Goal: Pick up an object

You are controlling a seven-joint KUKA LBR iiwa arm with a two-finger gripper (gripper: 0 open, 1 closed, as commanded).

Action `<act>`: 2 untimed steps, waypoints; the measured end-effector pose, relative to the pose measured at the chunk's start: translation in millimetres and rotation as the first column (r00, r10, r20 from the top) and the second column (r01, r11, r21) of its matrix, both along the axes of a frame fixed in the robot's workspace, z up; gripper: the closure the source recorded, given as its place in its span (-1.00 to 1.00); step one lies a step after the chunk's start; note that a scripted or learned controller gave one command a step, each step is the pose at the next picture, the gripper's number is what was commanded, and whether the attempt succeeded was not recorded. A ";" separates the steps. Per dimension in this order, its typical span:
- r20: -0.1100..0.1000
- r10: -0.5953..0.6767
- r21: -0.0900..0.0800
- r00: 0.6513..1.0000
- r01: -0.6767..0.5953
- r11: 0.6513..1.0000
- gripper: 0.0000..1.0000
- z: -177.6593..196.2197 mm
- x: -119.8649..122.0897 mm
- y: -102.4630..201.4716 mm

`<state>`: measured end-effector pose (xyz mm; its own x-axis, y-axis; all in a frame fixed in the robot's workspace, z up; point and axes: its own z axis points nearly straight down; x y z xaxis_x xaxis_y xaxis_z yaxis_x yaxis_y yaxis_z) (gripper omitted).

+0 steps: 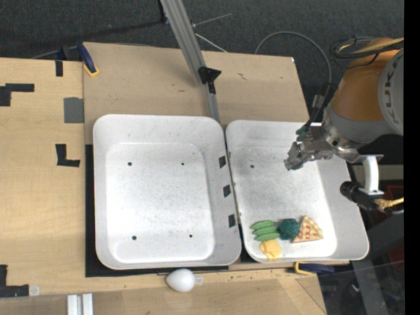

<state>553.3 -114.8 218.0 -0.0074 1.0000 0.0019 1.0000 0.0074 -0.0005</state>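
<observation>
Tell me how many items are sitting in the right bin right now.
4, clustered at its near edge: green piece, dark green piece, yellow piece, pizza-like wedge. More may hide beneath them.

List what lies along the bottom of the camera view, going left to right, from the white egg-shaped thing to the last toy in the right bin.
White egg-shaped object → green toy pods → dark green broccoli-like toy → toy pizza slice.

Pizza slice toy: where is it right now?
The pizza slice toy lies in the right bin near its front right corner, just right of the dark green broccoli piece, well below the gripper.
</observation>
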 end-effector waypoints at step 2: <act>0.000 -0.001 0.000 1.000 0.001 1.000 1.00 3.0 31.3 107.7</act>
<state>584.6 -7.1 221.0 -0.0068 1.0000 0.0018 1.0000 0.0068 -0.0002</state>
